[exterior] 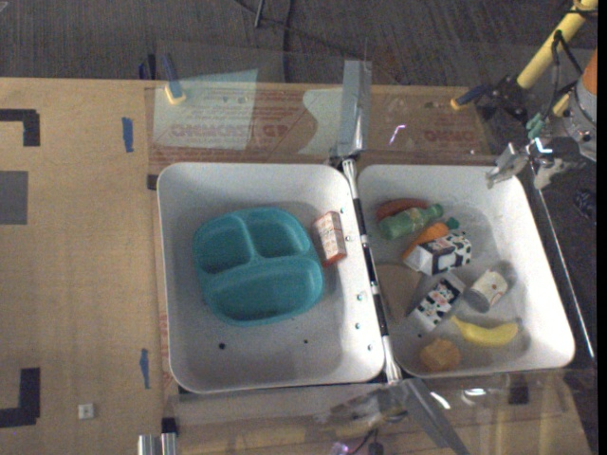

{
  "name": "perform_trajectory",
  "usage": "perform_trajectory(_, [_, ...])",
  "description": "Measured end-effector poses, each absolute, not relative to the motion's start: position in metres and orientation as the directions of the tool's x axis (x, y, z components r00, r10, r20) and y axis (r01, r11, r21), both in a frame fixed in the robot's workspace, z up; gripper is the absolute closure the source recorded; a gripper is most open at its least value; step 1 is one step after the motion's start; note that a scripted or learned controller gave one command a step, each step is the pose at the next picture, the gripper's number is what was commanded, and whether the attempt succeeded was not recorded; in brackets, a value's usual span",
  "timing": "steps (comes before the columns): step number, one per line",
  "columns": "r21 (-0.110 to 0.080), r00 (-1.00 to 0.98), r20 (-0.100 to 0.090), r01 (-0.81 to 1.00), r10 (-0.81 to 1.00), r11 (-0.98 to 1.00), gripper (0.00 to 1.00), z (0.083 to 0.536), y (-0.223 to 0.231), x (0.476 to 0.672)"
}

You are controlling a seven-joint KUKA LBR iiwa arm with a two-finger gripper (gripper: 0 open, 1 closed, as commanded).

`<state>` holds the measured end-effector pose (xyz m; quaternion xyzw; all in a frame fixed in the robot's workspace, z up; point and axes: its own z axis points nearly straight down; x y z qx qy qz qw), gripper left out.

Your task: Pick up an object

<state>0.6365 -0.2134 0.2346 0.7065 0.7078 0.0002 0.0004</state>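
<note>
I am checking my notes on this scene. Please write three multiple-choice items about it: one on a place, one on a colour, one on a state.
1. Where does the divided plate lie?
A. left bin
B. right bin
C. on the bench

2. What colour is the banana?
A. red
B. yellow
C. blue

3. Where is the gripper?
A. down among the toys
B. on the plate
C. above the right bin's far right corner

Answers: 1 A, the plate rests in the left bin. 2 B, it looks yellow. 3 C, it hangs at that corner.

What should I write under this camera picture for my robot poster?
Gripper hovers over right bin of toy food; teal tray sits in left bin.
</note>
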Motion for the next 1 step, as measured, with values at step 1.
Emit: perform_trajectory(1, [0.005,-0.051,-0.003,0.999,0.999,0.051,0.00,0.0981,-0.2012,0.6310])
